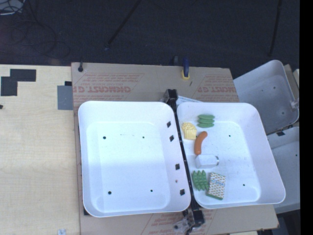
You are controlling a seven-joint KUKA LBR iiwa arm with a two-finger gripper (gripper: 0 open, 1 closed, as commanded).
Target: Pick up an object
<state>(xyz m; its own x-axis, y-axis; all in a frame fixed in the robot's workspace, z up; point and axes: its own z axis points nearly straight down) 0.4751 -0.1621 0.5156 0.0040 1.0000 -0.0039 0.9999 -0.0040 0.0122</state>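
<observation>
Orange sausage [200,142] lies in right bin [254,131], left-centre, long axis near vertical in view, upper end tipped slightly right. Yellow corn [189,130] just beside its upper left; green pea pod [206,120] above; white block [207,161] below; green piece [199,179] and patterned packet [216,185] near front. Left bin [93,146] alongside. Fingers' state: cannot tell.

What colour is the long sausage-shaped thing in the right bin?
Orange, with a redder lower end: the sausage-shaped toy, seen clearly in the camera view.
</observation>
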